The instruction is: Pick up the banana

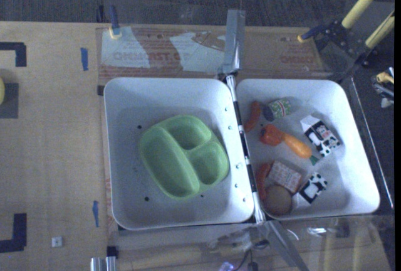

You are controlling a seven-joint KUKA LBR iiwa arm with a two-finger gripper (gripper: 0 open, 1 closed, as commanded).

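Leftward, a green divided plate (183, 155) is held by one bin (125, 100); the pincer's state cannot be told.

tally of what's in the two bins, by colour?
Green: 1, divided plate, left bin
Orange/red: 3, toy carrot, two small pieces
Black-and-white: 2, cartons
Greenish can: 1
Tan/brown: 2
Total: 9; eight in right bin

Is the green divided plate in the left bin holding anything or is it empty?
Empty. The green divided plate lies flat in the left bin, and its compartments show bare green.
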